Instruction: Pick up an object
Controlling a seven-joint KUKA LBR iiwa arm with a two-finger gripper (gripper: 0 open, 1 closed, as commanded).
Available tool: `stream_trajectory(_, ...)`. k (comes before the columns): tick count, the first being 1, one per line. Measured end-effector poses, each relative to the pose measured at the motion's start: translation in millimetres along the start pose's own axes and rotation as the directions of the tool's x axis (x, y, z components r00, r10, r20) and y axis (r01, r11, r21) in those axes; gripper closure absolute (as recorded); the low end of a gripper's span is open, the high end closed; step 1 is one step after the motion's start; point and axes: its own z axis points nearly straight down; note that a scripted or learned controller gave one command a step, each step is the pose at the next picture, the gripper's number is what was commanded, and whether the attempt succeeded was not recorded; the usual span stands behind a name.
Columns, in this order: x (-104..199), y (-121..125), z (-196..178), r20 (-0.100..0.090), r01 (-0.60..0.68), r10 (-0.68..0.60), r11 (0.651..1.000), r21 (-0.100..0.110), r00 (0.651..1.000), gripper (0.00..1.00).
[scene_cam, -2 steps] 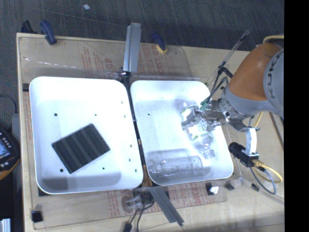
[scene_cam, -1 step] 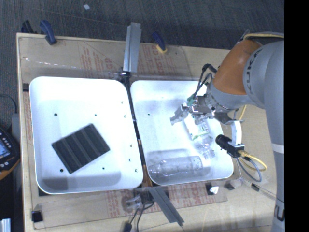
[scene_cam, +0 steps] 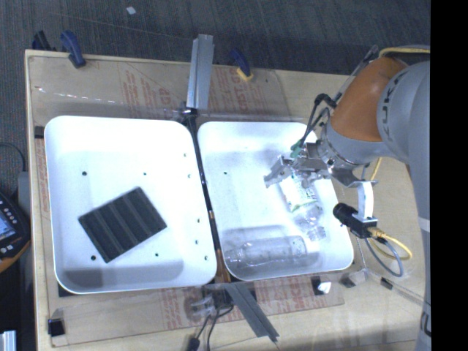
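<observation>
A flat, dark, ridged pad [scene_cam: 122, 223] lies in the left bin [scene_cam: 66, 134]. A clear plastic bottle [scene_cam: 265, 253] lies in the right bin [scene_cam: 241, 141], near the gripper [scene_cam: 298, 168].

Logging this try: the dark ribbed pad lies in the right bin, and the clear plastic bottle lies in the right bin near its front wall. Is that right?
Not quite. The camera view shows the dark ribbed pad in the left bin, not the right. The clear plastic bottle does lie in the right bin near its front wall.
</observation>
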Motion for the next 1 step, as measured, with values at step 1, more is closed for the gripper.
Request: stream_trajectory(1,29.4,-35.1,35.7,-0.004,0.230,-0.230,0.973,0.002,0.973,0.00)
